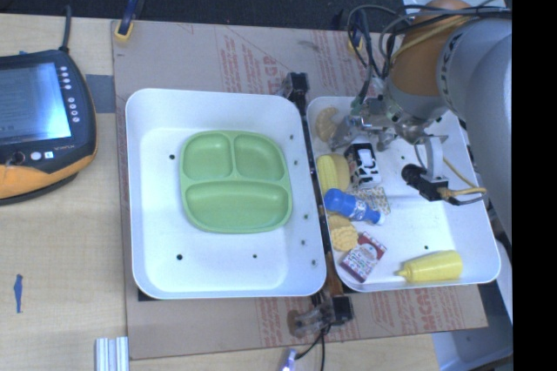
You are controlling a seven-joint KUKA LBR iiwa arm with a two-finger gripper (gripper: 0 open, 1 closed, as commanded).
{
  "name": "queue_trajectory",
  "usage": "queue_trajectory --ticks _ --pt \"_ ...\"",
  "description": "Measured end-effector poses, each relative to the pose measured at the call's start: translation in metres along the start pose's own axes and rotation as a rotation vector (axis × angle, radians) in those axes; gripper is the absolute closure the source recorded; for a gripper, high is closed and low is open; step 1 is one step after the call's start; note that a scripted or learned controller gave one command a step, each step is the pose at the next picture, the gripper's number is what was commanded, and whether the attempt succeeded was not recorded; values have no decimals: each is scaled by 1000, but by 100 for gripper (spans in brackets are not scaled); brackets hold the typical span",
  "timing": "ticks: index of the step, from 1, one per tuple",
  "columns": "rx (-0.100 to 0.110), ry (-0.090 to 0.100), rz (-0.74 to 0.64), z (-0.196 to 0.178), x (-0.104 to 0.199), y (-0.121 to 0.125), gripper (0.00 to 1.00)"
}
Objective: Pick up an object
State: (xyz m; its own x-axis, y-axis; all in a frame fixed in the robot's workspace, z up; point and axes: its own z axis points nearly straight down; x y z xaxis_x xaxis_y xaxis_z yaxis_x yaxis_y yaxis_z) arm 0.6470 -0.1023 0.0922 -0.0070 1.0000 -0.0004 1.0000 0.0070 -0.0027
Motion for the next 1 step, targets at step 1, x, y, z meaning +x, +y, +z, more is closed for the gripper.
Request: queue_trajectory --ticks 1 --pt "3 1 1 0 7 9 0"
